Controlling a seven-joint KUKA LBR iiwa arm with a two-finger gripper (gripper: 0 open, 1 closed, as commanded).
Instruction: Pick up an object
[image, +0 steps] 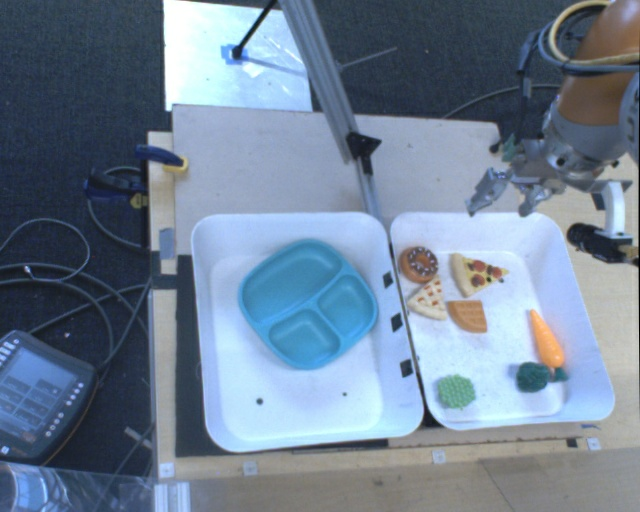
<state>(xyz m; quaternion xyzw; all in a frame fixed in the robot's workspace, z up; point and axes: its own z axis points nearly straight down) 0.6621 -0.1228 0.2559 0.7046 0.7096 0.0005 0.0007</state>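
pizza slices (477, 272) two, perhaps, carrot (546, 339) one

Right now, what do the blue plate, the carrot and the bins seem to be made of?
The blue plate looks like moulded plastic: uniform teal colour, soft sheen, three pressed compartments. The carrot seems a plastic or rubber toy: flat, even orange, smooth surface. The two bins, left and right, look like thin matte white plastic with rounded corners, though the view leaves this open.
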